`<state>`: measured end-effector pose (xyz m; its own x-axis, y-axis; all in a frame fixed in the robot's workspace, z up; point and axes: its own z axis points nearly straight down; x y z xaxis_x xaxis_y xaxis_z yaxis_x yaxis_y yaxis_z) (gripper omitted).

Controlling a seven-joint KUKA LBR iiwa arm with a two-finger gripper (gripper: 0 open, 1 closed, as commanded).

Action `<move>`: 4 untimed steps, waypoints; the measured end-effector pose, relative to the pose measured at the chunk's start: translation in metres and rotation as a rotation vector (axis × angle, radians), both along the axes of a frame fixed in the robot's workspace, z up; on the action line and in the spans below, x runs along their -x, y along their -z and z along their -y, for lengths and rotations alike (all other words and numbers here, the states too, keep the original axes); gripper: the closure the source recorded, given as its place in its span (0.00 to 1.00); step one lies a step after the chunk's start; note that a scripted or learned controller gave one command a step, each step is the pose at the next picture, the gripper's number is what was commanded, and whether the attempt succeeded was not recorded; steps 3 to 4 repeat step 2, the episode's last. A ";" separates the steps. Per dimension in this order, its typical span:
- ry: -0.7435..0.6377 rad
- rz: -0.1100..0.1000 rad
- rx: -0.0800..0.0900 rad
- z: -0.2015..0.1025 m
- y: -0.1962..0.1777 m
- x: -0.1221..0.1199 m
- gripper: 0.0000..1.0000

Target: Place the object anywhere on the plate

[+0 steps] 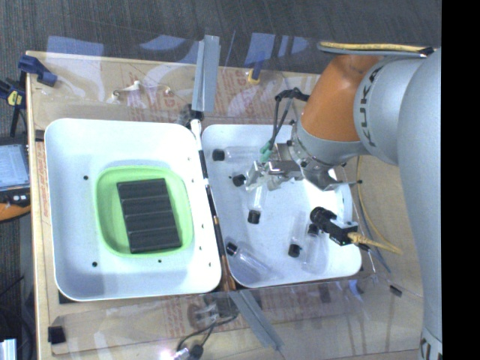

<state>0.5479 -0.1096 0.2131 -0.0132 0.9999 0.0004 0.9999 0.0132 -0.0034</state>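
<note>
A lime-green plate (107,201) lies in the middle of the left white bin (67,163). On it rests a black rectangular object (148,214) with ridges across its top, flat and well inside the plate's rim. My gripper (259,177) hangs over the upper middle of the right white bin (279,227), well to the right of the plate and apart from the black object. The grey arm with its orange band (337,100) reaches in from the right above it.
Several small clear vials with black caps lie scattered in the right bin, among them one (218,155) at the top left, one (253,217) in the middle and one (295,251) lower down. A black fitting (324,218) with a yellow cable sits by the bin's right side.
</note>
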 end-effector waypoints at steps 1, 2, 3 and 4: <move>-0.098 0.002 0.000 -0.061 0.001 -0.016 1.00; -0.098 0.002 0.000 -0.061 0.001 -0.016 0.00; -0.098 0.002 0.000 -0.061 0.001 -0.016 0.00; -0.098 0.002 0.000 -0.061 0.001 -0.016 0.00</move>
